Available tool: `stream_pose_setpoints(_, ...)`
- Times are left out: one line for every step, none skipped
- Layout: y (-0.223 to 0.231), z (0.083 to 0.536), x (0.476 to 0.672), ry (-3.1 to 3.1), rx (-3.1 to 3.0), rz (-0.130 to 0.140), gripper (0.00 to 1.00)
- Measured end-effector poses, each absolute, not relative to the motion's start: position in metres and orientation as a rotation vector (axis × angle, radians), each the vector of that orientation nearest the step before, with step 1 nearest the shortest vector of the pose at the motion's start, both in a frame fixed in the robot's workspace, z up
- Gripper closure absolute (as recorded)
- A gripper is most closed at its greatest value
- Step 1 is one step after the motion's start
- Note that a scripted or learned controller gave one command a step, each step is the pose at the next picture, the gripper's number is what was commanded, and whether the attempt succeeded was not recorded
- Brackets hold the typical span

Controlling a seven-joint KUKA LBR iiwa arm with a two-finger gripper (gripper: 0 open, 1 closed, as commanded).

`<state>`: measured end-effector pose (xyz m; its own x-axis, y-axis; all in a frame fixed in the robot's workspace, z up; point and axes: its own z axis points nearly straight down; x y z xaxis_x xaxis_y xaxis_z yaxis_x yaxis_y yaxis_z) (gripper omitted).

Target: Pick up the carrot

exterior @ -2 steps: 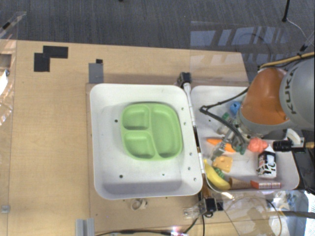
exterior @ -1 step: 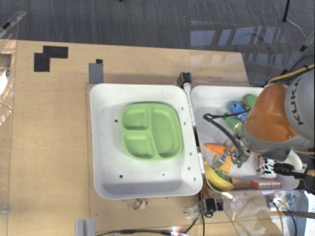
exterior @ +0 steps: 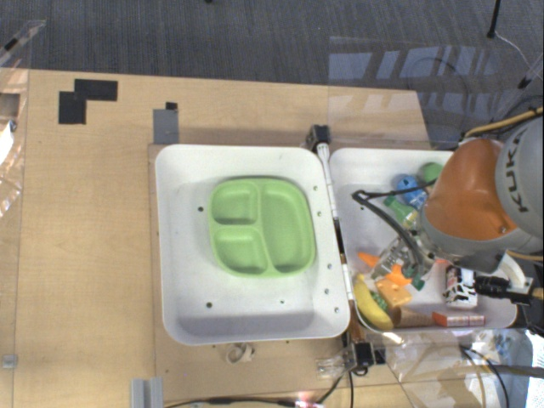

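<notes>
The carrot (exterior: 389, 284) is an orange piece lying in the right bin (exterior: 374, 170) near its front left corner, its thin tip pointing left. My gripper (exterior: 405, 260) hangs low right over the carrot's upper end, under the orange wrist band (exterior: 463, 192). The gripper's body and cables cover part of the carrot, so contact between them is unclear.
A yellow banana (exterior: 371, 303) lies just in front of the carrot. A brown stick (exterior: 421, 317), a red marker (exterior: 455, 320) and a small black-and-white box (exterior: 460, 286) sit to the right. Blue (exterior: 411, 195) and green (exterior: 430, 173) toys lie behind. The left bin (exterior: 183, 253) holds a green divided plate (exterior: 259, 226).
</notes>
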<state>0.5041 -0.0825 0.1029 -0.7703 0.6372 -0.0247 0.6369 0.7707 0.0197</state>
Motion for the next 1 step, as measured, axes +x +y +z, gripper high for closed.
stream_pose_setpoints(0.0064,0.1877,0.5212,2.843,1.312,0.014,1.00)
